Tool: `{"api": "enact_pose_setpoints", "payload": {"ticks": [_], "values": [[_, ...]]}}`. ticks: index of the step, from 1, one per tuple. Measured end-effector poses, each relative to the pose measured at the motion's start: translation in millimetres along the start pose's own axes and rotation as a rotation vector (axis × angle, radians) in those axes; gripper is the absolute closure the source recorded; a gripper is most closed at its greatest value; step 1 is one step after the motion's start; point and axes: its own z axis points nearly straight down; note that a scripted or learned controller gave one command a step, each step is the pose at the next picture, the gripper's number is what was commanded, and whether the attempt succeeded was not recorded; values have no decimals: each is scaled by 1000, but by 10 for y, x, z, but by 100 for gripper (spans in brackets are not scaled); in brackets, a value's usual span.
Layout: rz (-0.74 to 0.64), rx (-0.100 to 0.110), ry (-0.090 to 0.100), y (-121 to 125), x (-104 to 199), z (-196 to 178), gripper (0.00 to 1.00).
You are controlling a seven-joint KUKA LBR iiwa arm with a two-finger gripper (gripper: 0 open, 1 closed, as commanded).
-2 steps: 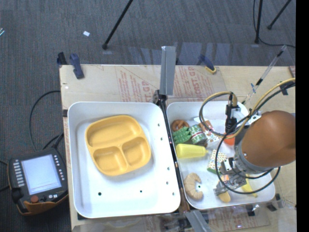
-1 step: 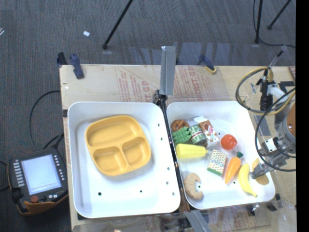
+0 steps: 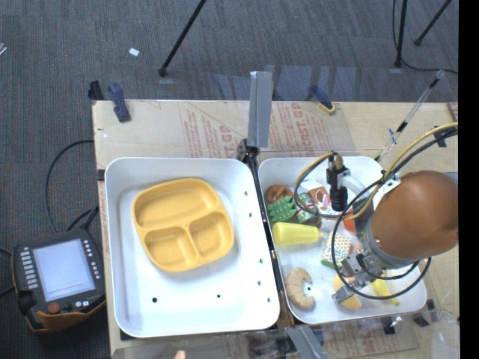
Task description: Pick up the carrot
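The grey arm with its orange band (image 3: 414, 214) hangs over the right bin (image 3: 288, 172) and covers much of that bin's right half. The gripper (image 3: 349, 289) points down at the bin's front, by some yellow pieces (image 3: 383, 288). A small orange-red sliver (image 3: 349, 224) peeks out at the arm's left edge; I cannot tell whether it is the carrot. The arm hides the rest of it.
The right bin also holds a brown pretzel shape (image 3: 278, 194), a green item (image 3: 283, 210), a yellow item (image 3: 296, 235) and a croissant (image 3: 301, 288). A yellow divided plate (image 3: 183, 224) lies in the left bin (image 3: 120, 275). Black cables (image 3: 314, 172) loop over the right bin.
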Motion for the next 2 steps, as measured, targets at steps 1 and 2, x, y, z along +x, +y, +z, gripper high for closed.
{"api": "enact_pose_setpoints", "payload": {"ticks": [1, 2], "values": [[-210, 4, 1, 209, 568, -931, 100], [-445, -1, -2, 71, 171, 9, 100]]}}
